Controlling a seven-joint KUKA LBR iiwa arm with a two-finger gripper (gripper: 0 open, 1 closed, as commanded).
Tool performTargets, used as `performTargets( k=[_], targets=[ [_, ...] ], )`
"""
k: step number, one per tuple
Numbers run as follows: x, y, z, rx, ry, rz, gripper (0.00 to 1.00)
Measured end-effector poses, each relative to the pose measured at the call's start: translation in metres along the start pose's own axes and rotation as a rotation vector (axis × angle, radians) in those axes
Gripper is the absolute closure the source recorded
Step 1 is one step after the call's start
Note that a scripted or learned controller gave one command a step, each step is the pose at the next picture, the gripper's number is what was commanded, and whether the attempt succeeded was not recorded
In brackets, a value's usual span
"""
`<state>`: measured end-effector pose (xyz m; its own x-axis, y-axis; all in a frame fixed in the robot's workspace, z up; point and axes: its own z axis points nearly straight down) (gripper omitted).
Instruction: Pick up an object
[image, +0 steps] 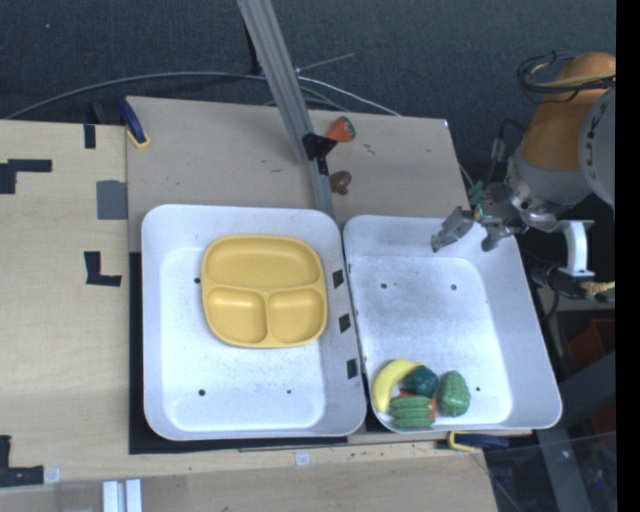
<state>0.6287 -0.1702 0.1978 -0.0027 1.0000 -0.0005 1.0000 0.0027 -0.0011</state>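
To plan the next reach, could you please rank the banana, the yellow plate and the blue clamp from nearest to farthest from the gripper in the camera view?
From the gripper:
1. Banana, right bin's near corner.
2. Yellow plate, left bin.
3. Blue clamp, bench's far left corner.

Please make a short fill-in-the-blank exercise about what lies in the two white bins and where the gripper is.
1. The yellow divided plate lies in the ____ bin.
2. The banana and the other toy foods sit in the right bin's ____ corner, at its near edge.
3. The gripper hovers over the ____ edge of the right bin.

Missing words: left; left; far
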Motion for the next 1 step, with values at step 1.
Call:
performTargets(
  k=[1],
  targets=[
    [0.0000, 0.0000, 0.0000, 0.000, 0.000, 0.000, 0.00]
  ],
)
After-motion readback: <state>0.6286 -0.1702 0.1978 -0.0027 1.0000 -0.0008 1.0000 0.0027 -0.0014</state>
